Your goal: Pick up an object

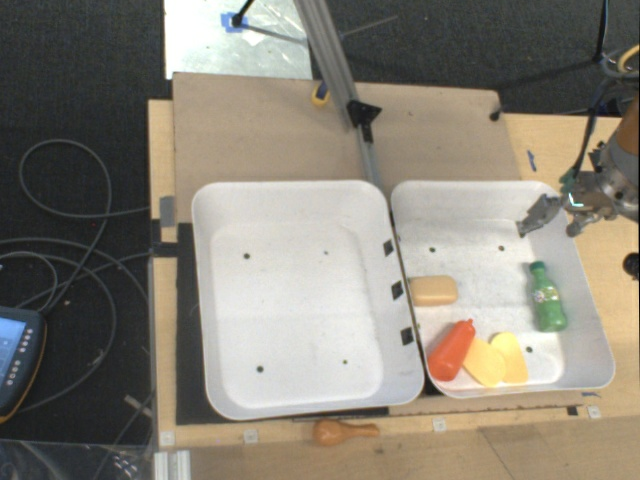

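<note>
Nearest, in the right bin [480, 203], a red bottle [452, 349] leans against two yellow pieces [497, 360]; a tan block [433, 290] sits further back. Beyond, a green bottle [546, 296] lies well below the gripper [558, 218], whose two fingers [536, 215] spread wide, gripping nothing. Its label is too small to read

Wooden bench [260, 128] carries two white bins side by side: left bin [215, 298], right bin [470, 203]. Brown pear-shaped object [345, 430] lies at the bench's front edge.
</note>
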Robot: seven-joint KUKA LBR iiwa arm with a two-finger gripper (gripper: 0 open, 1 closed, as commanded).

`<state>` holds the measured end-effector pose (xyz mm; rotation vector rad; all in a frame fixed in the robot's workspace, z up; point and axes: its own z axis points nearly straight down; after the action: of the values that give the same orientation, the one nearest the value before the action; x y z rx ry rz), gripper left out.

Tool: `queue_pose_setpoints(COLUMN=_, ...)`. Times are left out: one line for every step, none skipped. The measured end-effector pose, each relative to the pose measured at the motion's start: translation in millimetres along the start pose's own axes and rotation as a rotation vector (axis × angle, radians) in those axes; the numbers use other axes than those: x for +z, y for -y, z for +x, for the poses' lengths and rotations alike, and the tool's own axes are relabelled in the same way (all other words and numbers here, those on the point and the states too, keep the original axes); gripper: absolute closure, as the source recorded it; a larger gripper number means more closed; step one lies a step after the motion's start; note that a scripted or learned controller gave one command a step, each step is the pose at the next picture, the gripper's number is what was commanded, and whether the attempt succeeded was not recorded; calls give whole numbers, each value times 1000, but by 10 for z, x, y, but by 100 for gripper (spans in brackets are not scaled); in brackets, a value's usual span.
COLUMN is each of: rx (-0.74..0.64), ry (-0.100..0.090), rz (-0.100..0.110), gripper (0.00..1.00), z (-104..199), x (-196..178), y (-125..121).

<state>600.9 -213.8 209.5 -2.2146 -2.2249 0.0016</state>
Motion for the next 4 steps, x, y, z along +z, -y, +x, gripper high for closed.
queue_pose_setpoints(rx=-2, ry=2, rz=-3, gripper=0, z=2, x=-23, y=-9)
queue_pose_setpoints(rx=-3, ry=1, rz=-1, gripper=0, z=15, x=395, y=-41)
queue_pose_setpoints(rx=-2, ry=0, rz=0, gripper=0, z=60, x=820, y=-22)
queue_pose_setpoints(rx=0, ry=1, rz=-1, gripper=0, z=66, x=1204, y=-25)
